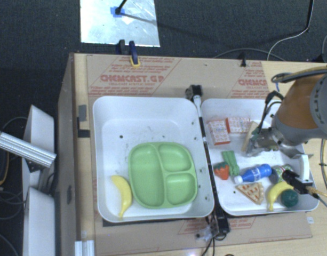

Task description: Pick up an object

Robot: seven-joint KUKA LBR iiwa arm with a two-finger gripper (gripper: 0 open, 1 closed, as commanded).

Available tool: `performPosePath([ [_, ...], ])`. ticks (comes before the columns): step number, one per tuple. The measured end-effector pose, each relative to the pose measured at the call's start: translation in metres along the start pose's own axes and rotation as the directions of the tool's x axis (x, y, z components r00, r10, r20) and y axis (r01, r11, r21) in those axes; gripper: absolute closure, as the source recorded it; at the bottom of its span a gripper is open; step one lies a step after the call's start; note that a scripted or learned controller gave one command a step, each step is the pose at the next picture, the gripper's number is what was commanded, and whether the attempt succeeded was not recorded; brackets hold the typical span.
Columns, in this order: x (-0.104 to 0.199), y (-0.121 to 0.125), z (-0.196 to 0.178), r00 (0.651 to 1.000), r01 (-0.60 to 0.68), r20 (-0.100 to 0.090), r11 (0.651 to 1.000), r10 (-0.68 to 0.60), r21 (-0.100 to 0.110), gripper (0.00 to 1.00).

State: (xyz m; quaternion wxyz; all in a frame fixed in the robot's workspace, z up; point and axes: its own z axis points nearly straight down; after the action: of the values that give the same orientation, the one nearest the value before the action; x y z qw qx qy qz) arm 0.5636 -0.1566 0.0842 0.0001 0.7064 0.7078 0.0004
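The arm reaches in from the right over the right bin, its gripper low near that bin's middle. Whether the gripper is spread, pressed together or pinching anything cannot be told from this slanted view.

Crowded around it in the right bin: 1 red-and-white box just left of the gripper, with a pale packet beside it toward the back; 1 green piece below the gripper; 1 red-orange piece touching the green one; 1 blue bottle lying on its side; 1 pizza slice at the front; 1 banana; and 1 dark green ball touching that banana. The bottle and green piece lie nearest the gripper's front side.

The left bin holds 1 green divided plate with 3 compartments, and a second banana just left of it. That makes 2 bananas and 2 bins.
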Motion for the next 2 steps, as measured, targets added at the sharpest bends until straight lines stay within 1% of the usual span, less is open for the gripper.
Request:
performPosePath([
  [1,-0.051,-0.055,0.000,1.000,-0.002,0.002,1.000,0.002,-0.001,0.00],
  [2,0.039,-0.018,0.000,1.000,0.002,-0.001,1.000,-0.002,-0.001,0.00],
])
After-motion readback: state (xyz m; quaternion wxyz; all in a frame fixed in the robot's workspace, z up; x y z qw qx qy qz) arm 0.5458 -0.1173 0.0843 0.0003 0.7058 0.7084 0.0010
